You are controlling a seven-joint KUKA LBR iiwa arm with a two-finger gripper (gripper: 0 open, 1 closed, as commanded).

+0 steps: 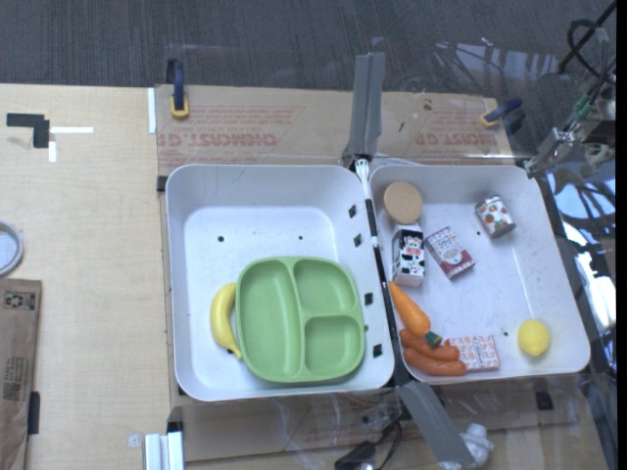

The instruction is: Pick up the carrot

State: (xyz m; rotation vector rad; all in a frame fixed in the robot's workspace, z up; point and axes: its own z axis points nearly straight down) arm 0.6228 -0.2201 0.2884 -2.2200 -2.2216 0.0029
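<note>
Squinting at the arm way up at the right edge, can't tell if its tip is apart or together. Carrot lies slantwise by the right bin's left wall, just below the milk carton. Orange, tapered; probably light, stiff and slick, so I'd grab mid-body across its width.
</note>
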